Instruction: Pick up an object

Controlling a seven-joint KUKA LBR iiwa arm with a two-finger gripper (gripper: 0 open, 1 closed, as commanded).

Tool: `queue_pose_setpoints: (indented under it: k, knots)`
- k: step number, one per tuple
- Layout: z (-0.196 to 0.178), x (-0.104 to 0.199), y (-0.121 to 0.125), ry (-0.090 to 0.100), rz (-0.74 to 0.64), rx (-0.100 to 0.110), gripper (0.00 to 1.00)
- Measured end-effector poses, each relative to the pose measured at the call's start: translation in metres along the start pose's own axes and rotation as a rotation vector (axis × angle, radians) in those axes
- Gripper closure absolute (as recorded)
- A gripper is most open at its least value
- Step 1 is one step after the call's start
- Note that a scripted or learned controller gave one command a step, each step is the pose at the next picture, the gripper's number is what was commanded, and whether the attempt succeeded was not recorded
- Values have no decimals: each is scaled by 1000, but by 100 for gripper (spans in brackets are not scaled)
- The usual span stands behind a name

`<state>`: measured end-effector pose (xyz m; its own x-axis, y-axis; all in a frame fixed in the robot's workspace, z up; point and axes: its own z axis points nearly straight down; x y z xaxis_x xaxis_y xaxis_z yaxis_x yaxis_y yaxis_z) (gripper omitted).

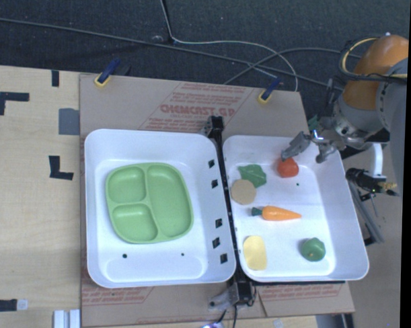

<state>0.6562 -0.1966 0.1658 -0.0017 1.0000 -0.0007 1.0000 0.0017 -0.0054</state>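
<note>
The right bin holds a red tomato-like piece, a dark green leafy piece, a tan round disc, an orange carrot, a yellow oblong piece and a green pepper. My gripper hangs over the bin's upper right part, open, its fingers spread apart. The left finger sits just above the red piece; nothing is between the fingers.
The left bin carries a light green divided plate. Cardboard lies under both bins, held by yellow and blue clamps. Cables run across the dark floor behind. The arm's orange band is at the far right.
</note>
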Motion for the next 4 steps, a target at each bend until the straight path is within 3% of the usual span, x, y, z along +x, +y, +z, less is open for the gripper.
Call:
queue_pose_setpoints:
  k: [2,3,4]
  knots:
    - [82,5,-9,-3,-1,-4,0]
    - [69,5,-8,-4,-2,-8,100]
    - [5,5,-4,-1,0,-11,100]
